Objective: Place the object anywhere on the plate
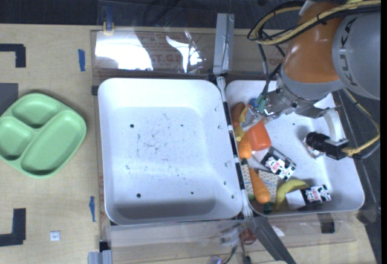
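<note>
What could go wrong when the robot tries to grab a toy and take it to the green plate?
The toys in the right bin lie heaped against its left wall, so the end effector might pinch two together or slip off. The plate sits outside both bins, far to the left past the left bin, so a loosely held toy could drop on that long trip.

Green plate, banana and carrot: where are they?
green plate (41, 135): camera view, on the ridge between its compartments.
banana (290, 186): camera view, on its yellow middle.
carrot (260, 188): camera view, on its orange body.
</note>
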`<state>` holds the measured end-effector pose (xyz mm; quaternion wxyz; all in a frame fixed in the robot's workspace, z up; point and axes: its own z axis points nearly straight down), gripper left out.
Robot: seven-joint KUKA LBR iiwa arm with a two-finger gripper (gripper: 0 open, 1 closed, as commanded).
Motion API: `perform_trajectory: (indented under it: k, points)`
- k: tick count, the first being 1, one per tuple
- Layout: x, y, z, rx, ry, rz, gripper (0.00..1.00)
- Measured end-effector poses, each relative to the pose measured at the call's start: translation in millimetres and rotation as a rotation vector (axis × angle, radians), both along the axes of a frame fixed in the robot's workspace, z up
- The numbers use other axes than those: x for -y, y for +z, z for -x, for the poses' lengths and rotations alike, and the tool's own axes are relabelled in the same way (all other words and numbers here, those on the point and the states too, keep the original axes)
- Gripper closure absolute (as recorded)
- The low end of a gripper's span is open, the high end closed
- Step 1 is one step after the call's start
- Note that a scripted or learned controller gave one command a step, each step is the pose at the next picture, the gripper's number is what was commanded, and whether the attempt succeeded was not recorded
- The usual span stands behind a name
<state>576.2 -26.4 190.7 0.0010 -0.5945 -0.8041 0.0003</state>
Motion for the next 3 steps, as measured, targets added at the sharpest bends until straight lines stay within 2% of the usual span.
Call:
perform_trajectory:
  k: [1, 2, 3]
  points:
    - [0.6, 0.2, -0.1, 0.001, -0.001, 0.000, 0.00]
    - [0.7, 10.3, -1.1, 0.004, -0.002, 0.000, 1.00]
    - [-5.7, -6.4, 16.5, -0.001, -0.053, -0.001, 1.00]
